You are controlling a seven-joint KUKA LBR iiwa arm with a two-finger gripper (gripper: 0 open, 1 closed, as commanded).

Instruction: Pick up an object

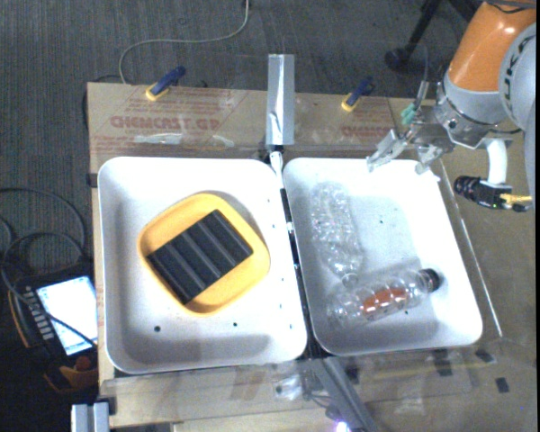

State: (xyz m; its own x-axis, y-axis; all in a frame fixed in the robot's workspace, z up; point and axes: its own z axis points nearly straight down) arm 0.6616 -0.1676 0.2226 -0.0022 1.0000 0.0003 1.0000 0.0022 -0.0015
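From above, the gripper [401,154] hovers over the far rim of the right bin [459,268], fingers spread, nothing between them. In that bin lie two clear plastic bottles: one [333,228] nearer the left bin [117,241], another [387,297] with a black cap toward the near wall.

Two blue clamps [166,82] [358,90] pin the cardboard sheet [180,124] behind the bins. A tablet [65,311] lies on the carpet at left, cables [36,232] beside it
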